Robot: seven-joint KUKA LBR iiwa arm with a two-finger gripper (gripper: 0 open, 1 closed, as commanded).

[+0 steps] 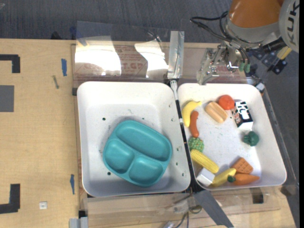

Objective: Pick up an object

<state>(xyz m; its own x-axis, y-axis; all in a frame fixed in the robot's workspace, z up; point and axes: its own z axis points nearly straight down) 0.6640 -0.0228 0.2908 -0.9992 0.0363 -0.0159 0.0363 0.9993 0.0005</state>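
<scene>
My gripper (208,74) hangs over the back rim of the right bin (273,141), its fingers open with nothing between them. Below it in that bin lie toy foods: a banana (189,109), a red sausage (194,122), a tan bun (216,112), a red tomato (226,101) and a black-and-white box (242,113). Nearer the front are a broccoli floret (251,138), a corn cob (204,161), a carrot (245,178) and an orange wedge (242,165).
The left bin (90,127) holds a teal divided plate (137,151). A metal divider (176,56) stands behind the seam between the bins. Cables and the arm's orange band (251,6) sit over the back right corner.
</scene>
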